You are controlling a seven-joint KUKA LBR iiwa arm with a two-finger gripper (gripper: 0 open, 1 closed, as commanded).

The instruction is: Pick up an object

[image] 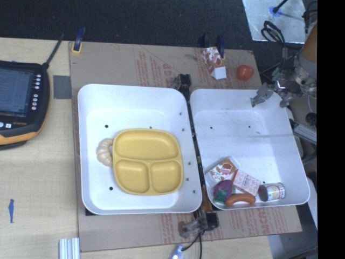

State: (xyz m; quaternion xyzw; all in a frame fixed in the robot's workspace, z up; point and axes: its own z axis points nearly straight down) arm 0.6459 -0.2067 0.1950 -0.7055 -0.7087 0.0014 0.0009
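Note:
My gripper (pixel 271 95) hovers at the far right corner of the right bin (pixel 242 128), its two grey fingers spread apart with nothing between them. Near the front of that bin lie a small carton (pixel 222 171), a pink packet (pixel 246 182), a purple item (pixel 222 189), an orange sausage-shaped toy (pixel 240 200) and a small can (pixel 271 192) on its side. The left bin (pixel 97 112) holds a yellow divided plate (pixel 146 161) with a beige shell-like item (pixel 104 151) at its left edge.
Behind the bins on the cardboard stand a small carton (pixel 214 61) and a red ball (pixel 245 72). A tablet controller (pixel 20 101) sits on the bench at the far left. Clamps grip the bins at the middle front and back.

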